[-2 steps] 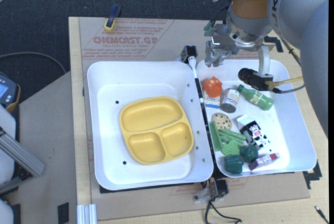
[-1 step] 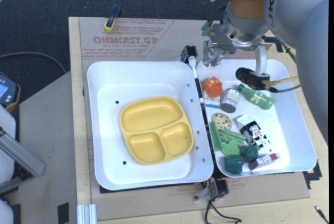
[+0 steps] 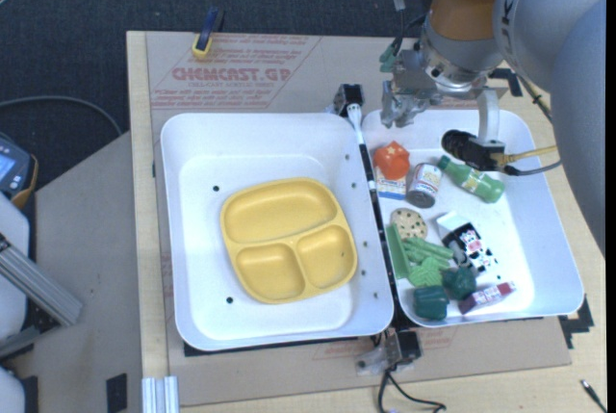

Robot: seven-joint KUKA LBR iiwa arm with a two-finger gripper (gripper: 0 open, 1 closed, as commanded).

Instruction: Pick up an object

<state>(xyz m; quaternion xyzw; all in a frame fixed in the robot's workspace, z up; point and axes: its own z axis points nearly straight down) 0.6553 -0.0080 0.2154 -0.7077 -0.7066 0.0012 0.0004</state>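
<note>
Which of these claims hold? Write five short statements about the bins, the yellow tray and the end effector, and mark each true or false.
1. The yellow tray lies in the left bin. True.
2. The yellow tray has three compartments. True.
3. The end effector hangs over the left bin's near corner. False: it is at the far end of the right bin.
4. The green bottle stands upright. False: it lies on its side.
5. The orange object sits in the right bin near the divider. True.

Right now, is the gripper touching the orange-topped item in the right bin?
Apart. In the camera view the gripper hangs above the orange-topped item, with bare white bin floor visible between them.
</note>
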